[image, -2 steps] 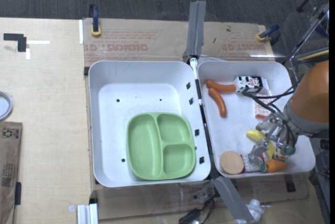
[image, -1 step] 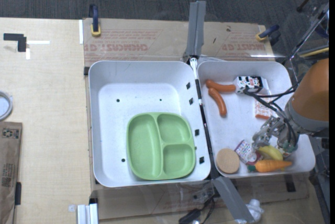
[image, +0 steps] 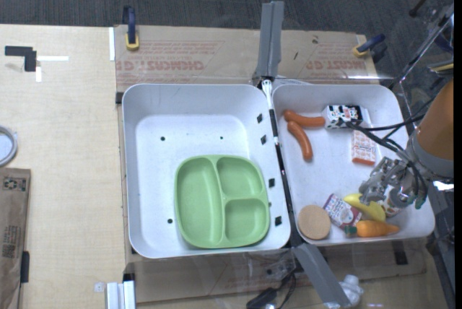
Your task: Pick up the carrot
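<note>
Metal claw low in right shallow white bin, over yellow banana; finger spread unclear (cannot tell). Orange tapered carrot lies just below, near front wall. Green divided plate in left bin.

A: Surface? 
B: Light wood table. A brown cardboard sheet with red lettering covers its far part, held by a yellow clamp at the left and another clamp at the right.

A: Directly on it? 
B: Two shallow white bins side by side: left bin, right bin. A tape roll sits at the left edge, a brown paper bag just nearer. Black L-shaped marker far left.
</note>
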Tool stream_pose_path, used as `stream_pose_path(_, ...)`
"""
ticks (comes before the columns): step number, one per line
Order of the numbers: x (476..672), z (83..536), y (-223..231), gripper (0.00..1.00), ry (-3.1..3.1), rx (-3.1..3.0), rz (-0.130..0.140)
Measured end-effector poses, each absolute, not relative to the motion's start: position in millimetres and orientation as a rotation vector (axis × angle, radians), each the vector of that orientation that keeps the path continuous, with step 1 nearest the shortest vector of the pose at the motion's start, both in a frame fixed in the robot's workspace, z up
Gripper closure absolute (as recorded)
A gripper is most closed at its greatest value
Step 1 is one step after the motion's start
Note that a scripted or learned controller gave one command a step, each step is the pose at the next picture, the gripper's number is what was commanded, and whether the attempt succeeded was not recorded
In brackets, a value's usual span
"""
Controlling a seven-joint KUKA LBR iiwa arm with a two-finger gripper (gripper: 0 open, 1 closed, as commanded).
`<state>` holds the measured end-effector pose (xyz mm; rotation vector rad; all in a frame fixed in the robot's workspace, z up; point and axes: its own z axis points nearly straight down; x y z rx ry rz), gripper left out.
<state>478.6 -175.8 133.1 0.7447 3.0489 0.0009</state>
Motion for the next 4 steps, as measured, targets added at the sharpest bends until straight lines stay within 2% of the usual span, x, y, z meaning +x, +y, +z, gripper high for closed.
stream_pose_path(1,479.4,246,-133,1.0,3.137,-0.011,0.001)
stream_pose_path(2,479.3,245,-133,0.0,3.138,-0.011,0.001)
stream_pose_path(3,484.9,113,-172,0.0,3.085,-0.522,-0.004)
stream_pose_path(4,496.7,98,-152,0.0,3.121,-0.112,-0.008)
